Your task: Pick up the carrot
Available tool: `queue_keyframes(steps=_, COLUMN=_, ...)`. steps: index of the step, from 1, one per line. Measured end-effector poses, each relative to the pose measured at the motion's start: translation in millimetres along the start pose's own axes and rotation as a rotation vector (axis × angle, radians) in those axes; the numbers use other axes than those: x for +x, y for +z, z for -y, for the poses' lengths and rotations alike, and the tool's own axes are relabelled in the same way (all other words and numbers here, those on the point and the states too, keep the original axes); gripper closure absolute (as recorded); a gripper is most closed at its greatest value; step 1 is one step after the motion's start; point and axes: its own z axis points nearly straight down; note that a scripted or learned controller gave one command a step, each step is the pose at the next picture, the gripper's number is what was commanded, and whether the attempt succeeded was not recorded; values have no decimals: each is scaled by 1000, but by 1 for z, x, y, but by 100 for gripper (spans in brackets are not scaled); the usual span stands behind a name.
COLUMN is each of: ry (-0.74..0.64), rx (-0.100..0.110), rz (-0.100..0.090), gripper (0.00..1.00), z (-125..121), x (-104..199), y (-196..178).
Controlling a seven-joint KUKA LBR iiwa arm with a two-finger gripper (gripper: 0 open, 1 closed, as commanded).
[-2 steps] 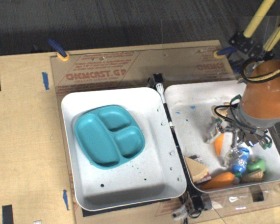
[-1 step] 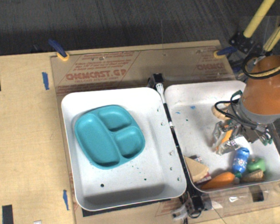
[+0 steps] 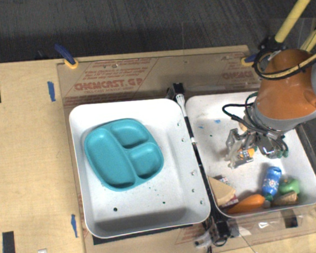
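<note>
The carrot [image 3: 248, 202] is orange and lies on its side along the front wall of the right bin [image 3: 209, 112]. My gripper [image 3: 240, 149] hangs over the middle of that bin, behind the carrot and well apart from it. Below the orange band of the arm [image 3: 285, 91], the gripper points down and to the left. A small yellow-orange bit shows at its tip, and I cannot make out what it is.
Beside the carrot lie a tan wedge [image 3: 222, 189] on its left and a blue can [image 3: 271, 180] and a green item [image 3: 289, 185] on its right. The left bin [image 3: 99, 212] holds a teal divided plate [image 3: 121, 153]. Cables loop around the wrist.
</note>
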Motion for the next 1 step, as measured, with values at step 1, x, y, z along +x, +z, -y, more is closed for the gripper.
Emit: queue_keyframes(steps=1, ry=134, rx=6, rz=5, gripper=100, z=89, x=-78, y=-83)
